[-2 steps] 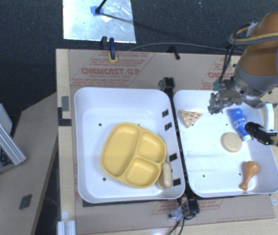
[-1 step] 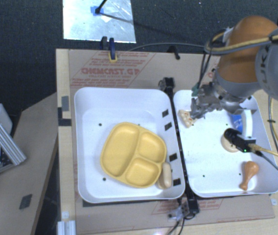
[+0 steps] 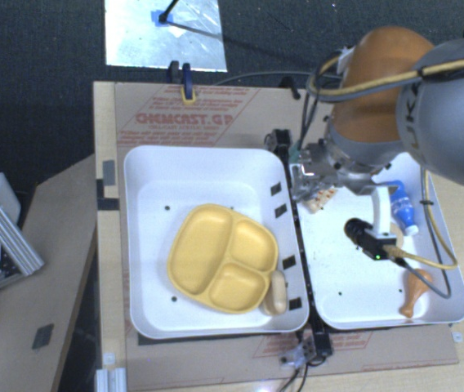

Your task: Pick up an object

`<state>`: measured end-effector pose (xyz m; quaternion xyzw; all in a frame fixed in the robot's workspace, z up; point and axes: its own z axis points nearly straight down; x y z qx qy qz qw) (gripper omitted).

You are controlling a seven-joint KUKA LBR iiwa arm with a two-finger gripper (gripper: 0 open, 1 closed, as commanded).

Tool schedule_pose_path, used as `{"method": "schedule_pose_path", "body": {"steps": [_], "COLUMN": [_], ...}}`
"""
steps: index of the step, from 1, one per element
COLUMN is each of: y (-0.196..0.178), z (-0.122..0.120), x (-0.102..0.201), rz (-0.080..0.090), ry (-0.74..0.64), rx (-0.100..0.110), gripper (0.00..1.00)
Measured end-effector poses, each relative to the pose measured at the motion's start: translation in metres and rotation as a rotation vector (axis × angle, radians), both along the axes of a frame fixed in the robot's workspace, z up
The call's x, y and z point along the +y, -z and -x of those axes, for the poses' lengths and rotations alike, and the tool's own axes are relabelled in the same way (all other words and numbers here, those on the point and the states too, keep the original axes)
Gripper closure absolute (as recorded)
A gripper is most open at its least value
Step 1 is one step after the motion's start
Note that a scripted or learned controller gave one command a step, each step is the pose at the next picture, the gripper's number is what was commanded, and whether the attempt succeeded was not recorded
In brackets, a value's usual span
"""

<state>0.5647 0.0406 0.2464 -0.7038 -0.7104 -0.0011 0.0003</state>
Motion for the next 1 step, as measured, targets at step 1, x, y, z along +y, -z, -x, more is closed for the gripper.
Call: {"method": "schedule_pose_path", "body": {"steps": [1], "y": [-0.0032], "z": [0.0173], "x": [0.048], "rz": [-0.001], "ry": [-0.001], "rx": [0.001], "gripper": [1.0]}}
